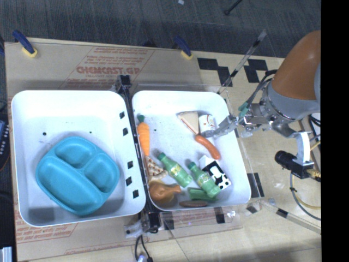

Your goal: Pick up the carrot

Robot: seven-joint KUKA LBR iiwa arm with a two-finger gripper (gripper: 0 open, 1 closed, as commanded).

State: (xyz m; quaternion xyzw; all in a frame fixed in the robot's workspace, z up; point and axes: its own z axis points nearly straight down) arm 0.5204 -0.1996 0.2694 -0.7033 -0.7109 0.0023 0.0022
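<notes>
The carrot (143, 139) is orange with a small green top. It lies lengthwise along the left wall of the right bin (163, 98), close to the divider between the bins. My gripper (224, 126) hangs over the right side of the same bin, well to the right of the carrot and apart from it. It is near a sausage (209, 146) and a pale sandwich wedge (190, 120). Nothing shows in its grasp.
Below the carrot lie a waffle piece (154, 168), two green bottles (174, 171) (203, 180), a cow-patterned carton (217, 177), a drumstick (163, 191) and a dark sausage (193, 203). The left bin (32, 100) holds a blue divided plate (76, 173).
</notes>
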